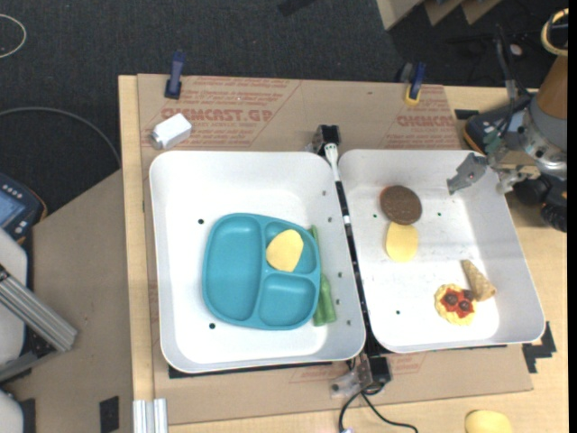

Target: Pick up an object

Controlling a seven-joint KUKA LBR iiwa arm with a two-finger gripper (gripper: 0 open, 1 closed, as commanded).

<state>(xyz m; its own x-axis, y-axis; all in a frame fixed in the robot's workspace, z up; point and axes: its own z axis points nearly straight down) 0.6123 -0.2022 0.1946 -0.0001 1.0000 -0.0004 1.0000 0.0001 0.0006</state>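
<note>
Two shallow white plastic bins side by side on a brown cardboard sheet [270,106]. In the left bin [180,188], a teal divided plastic plate [236,278], with a pale yellow rounded piece [285,251] lying in its upper right compartment. Along the plate's right edge, touching it, a long green strip [324,300].

In the right bin [505,269], a flat round brown disc [400,204] near the middle of the upper half, and just below it, close enough to seem touching, a pale yellow squarish slab [402,242]. Toward the lower right corner, a small toy pizza slice, yellow with red spots and a tan crust [462,298], well apart from the other two.

At the right bin's upper right rim, the grey two-finger gripper [467,174], reaching in from the right and hanging above the white floor, apart from the brown disc. How wide the claw stands: cannot tell at this size and angle.

On the cardboard beyond the left bin's far corner, a small white block [171,131].
</note>
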